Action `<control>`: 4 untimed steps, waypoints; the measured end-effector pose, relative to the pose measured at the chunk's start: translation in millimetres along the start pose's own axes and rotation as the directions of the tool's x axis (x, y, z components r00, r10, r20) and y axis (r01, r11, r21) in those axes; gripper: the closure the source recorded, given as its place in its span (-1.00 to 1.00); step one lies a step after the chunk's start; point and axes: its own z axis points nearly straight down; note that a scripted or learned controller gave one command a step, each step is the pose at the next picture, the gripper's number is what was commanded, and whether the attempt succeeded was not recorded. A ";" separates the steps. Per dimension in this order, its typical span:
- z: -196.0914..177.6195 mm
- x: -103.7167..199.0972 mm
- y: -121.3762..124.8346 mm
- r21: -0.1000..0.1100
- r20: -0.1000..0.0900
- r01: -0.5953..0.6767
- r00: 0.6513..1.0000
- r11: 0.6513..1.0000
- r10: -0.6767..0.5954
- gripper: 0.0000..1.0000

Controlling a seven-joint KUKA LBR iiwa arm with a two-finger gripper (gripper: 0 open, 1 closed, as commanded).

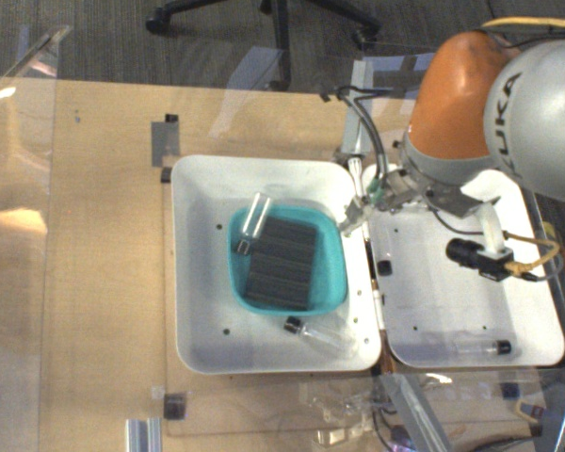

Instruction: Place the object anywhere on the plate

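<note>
The arm's bulk hides most of the gripper at the bins' shared edge; whether the jaws are spread cannot be told; a clear tube leans on the teal plate's upper-left rim beside a dark ridged block; another capped tube lies in the left bin on the tabletop

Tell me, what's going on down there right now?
Gripper at plate's right rim, fingers unclear. One tube on plate; another beside it. Nothing blocking.
</note>
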 end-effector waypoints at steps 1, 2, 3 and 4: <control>31.2 -71.8 -25.6 0.000 0.001 0.191 0.982 0.982 -0.191 -1.00; -221.7 -153.6 -22.1 -0.004 0.008 0.196 0.981 0.981 -0.196 -1.00; -213.3 -170.6 -105.6 -0.003 0.008 0.211 0.977 0.977 -0.211 -1.00; -222.2 -172.1 -148.8 0.000 0.009 0.434 0.901 0.901 -0.434 -1.00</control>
